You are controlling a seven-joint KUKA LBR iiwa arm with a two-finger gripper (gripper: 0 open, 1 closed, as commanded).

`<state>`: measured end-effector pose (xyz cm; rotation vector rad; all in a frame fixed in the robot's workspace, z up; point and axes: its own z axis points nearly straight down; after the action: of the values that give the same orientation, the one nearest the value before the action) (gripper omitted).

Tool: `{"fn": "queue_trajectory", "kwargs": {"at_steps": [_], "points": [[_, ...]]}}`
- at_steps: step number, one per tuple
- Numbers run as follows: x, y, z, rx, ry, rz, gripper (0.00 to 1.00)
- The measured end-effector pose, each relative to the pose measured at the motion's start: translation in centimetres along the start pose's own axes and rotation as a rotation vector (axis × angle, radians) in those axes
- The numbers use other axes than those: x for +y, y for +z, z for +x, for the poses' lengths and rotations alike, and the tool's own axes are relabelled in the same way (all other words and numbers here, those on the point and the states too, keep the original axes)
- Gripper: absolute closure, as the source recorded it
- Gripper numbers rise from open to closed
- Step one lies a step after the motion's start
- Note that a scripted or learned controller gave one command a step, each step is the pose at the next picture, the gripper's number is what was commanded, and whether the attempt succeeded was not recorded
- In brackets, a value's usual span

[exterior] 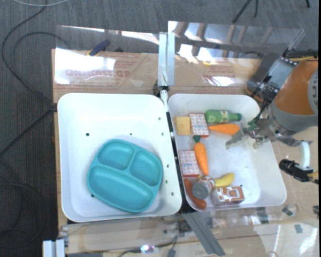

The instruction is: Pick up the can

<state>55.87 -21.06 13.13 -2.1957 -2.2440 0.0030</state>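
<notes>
The can (203, 188) is a small silver tin with a red label. It lies on its side near the front edge of the right bin (267, 189), between a red toy vegetable (193, 196) and a yellow banana (224, 180). My gripper (244, 140) hangs over the right part of that bin, behind and to the right of the can and well apart from it. It looks open, with nothing between its fingers. The grey arm with its orange band (299, 92) reaches in from the right.
Around the can lie a brown and white carton (228, 195), two carrots (201, 157) (223, 128), a green bottle (222, 115), a yellow block (182, 125) and two red-and-white packets (198, 125) (188, 163). The left bin (75, 116) holds a teal divided plate (125, 174).
</notes>
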Motion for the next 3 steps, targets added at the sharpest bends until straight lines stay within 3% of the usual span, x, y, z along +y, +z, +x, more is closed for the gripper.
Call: {"fn": "queue_trajectory", "kwargs": {"at_steps": [1, 2, 3], "points": [[7.5, 3.6, -0.6, 0.002, -0.074, -0.006, 0.00], [3.5, 3.7, -0.6, 0.001, -0.123, -0.023, 0.00], [10.5, 3.8, -0.7, 0.013, -0.013, 0.015, 0.00]]}}
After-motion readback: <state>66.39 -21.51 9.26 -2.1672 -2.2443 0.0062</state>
